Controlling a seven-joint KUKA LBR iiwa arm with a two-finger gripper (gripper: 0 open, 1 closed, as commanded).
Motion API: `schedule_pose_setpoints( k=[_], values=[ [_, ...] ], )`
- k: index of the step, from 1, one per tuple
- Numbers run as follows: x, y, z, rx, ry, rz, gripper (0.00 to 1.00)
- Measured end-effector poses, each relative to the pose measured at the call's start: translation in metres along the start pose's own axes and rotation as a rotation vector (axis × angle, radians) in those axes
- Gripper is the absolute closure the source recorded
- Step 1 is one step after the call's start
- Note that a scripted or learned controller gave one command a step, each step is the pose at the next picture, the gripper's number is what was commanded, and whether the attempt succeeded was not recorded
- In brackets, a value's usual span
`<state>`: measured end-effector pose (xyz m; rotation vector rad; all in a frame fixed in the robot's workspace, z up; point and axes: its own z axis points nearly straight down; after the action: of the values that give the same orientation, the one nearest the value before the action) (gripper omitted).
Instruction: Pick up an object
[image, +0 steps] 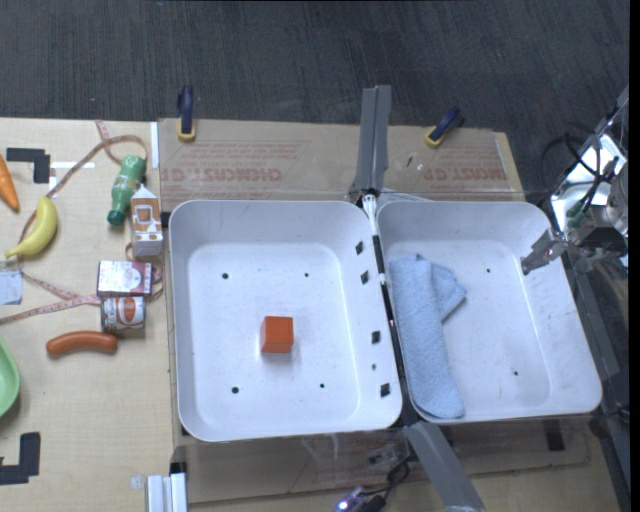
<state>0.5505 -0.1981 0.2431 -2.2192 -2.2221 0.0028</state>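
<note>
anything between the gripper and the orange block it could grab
Yes. The gripper sits at the right bin's far right edge, while the orange block lies in the left bin. Between them lie the folded blue-grey cloth and the bins' adjoining walls.

left bin (200, 300): block (277, 334) near middle | right bin (560, 330): towel (428, 330) along its left side
</note>
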Motion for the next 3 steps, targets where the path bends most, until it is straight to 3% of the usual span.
schedule_pose_setpoints(
  k=[1, 2, 3],
  values=[
    [0.064, 0.069, 0.058, 0.000, 0.000, 0.150, 0.00],
    [0.073, 0.054, 0.150, -0.002, 0.000, 0.150, 0.00],
    [-0.017, 0.045, 0.113, -0.003, -0.001, 0.070, 0.00]
  ],
)
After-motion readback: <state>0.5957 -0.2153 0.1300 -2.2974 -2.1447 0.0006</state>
